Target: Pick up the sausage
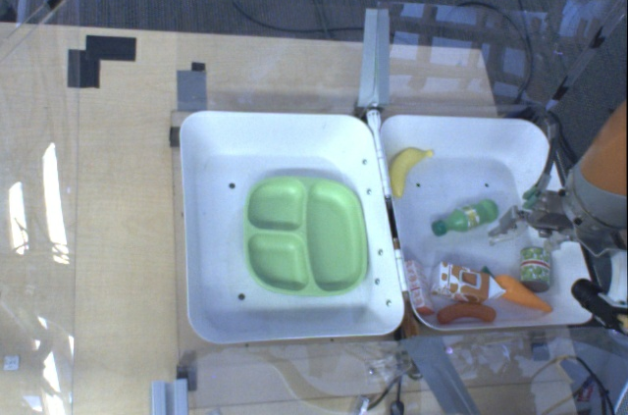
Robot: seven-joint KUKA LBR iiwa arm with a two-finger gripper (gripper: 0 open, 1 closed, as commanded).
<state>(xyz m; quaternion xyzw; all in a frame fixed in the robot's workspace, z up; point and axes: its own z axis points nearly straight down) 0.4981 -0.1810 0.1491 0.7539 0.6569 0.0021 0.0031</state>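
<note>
Short reddish-brown sausage (467, 313) lies flat against near wall of right white bin (461, 134), wedged just beside small carton (461, 282) and orange carrot (522, 293): awkward corner grasp. Metal two-finger tool (512, 225) hovers near green bottle (465, 218), nothing between prongs; how far open, cannot tell.

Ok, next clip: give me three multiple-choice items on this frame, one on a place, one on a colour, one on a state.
1. Where does the sausage lie?
A. On the green tray
B. At the near edge of the right bin
C. On the bench outside the bins

2. What colour is the divided tray in the left bin?
A. Green
B. Red
C. Blue

3. How does the bottle rest?
A. Upright
B. On its side
C. Stacked on the banana

Answers: 1 B, it lies beside the carrot by the near wall. 2 A, the tray is light green. 3 B, it lies flat on the bin floor.
</note>
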